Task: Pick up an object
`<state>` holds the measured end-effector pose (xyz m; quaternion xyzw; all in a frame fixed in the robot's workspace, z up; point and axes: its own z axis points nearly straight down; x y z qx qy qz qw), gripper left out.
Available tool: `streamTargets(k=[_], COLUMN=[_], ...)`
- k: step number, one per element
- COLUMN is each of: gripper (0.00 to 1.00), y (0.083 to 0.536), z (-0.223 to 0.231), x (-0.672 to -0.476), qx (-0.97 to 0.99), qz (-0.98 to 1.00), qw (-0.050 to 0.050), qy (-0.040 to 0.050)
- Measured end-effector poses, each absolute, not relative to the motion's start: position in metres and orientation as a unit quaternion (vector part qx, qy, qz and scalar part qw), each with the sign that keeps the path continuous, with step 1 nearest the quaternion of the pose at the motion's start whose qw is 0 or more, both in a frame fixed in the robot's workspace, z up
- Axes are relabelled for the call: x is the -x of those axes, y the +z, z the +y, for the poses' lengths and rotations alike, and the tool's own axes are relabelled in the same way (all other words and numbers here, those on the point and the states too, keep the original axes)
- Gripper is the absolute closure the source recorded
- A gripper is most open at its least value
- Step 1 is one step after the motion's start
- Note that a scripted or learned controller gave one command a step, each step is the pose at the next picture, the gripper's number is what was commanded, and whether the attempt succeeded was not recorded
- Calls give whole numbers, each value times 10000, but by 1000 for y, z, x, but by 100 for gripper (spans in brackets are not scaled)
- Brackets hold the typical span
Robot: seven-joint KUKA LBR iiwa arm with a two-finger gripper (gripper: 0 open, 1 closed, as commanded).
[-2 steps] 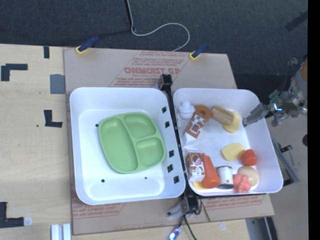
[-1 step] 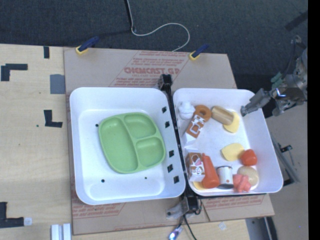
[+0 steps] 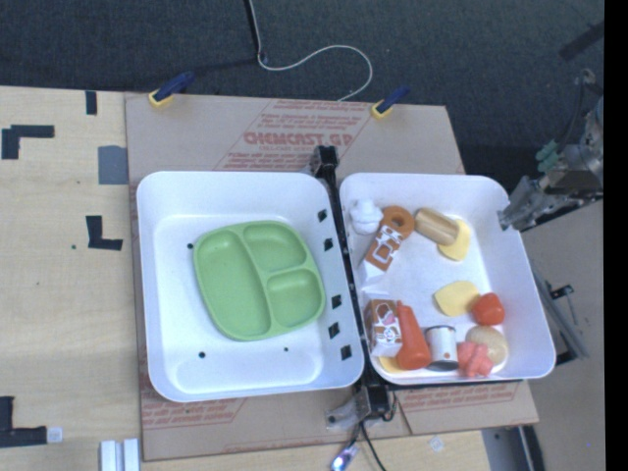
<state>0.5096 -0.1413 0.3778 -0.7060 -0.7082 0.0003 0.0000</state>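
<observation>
The right bin [image 3: 510, 263] holds several toy foods. Along its left side are a small white piece [image 3: 364, 214], a brown ring [image 3: 396, 218] and an orange and white box [image 3: 382, 250]. A tan roll [image 3: 437, 226] lies beside a yellow piece [image 3: 455, 248]. Lower down are a yellow lump [image 3: 454, 297], a red tomato [image 3: 489, 309], a brown and white carton [image 3: 386, 327], a red-orange piece [image 3: 413, 344], a small can [image 3: 442, 342] and a pale round fruit [image 3: 489, 340]. My gripper [image 3: 521, 208] hangs at the bin's right rim, above and right of the roll, apart from every object.
The left bin [image 3: 167, 263] holds a green divided plate [image 3: 259, 280]. Both bins rest on a cardboard sheet [image 3: 294, 140] clamped at the back. A cable [image 3: 314, 62] loops behind it. Arm hardware [image 3: 574, 160] stands just right of the right bin.
</observation>
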Motion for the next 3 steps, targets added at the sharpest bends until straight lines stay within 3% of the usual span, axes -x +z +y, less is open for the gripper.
streamTargets(k=[1,2,3], gripper=[100,100,100], y=[463,360,396], z=[-71,-33,36], x=[-504,-482,-484], qx=[7038,7058,7039], qz=[-7104,-7084,-7103], qw=[-27,49,1], qy=[-29,41,-9])
